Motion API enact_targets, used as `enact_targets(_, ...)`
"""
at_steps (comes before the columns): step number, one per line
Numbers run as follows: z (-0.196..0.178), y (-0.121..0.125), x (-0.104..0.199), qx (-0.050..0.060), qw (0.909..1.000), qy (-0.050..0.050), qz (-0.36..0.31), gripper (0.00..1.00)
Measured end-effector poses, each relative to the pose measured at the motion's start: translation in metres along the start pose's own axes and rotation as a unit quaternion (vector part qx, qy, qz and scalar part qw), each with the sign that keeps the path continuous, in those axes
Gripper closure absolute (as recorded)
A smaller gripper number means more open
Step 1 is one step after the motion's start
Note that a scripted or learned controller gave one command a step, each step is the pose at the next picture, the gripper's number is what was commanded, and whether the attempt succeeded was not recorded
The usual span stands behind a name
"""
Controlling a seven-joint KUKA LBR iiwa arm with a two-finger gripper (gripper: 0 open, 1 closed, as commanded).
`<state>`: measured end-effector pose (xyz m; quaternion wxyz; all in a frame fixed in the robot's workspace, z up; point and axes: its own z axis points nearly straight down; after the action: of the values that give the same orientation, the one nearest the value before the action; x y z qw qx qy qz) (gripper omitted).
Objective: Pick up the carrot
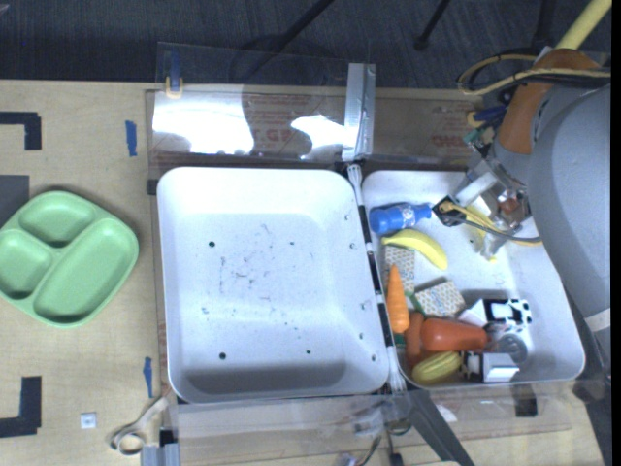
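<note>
- We found the carrot [397, 302] lying lengthwise in the right bin [563, 304], close to its left wall.
- It lay between a banana [419, 246] above and a red-orange vegetable [448, 334] below, touching the latter.
- A blue bottle [396, 217] sat just above the banana; a yellow piece [436, 366] lay at the bin's near edge.
- The gripper [482, 212] hung over the bin's upper part, well apart from the carrot, and we could not tell how its jaws stood.
- A green divided tray [64, 256] rested on the bench, left of the left bin [262, 270].
</note>
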<state>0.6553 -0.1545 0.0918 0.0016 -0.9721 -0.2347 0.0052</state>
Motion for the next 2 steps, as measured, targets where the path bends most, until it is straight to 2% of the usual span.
enact_targets(1, -0.011, -0.002, 0.003, -0.001, 1.0000, 0.002, -0.003, 1.00)
enact_targets(2, -0.124, 0.003, -0.018, -0.003, 0.9998, 0.004, -0.020, 1.00)
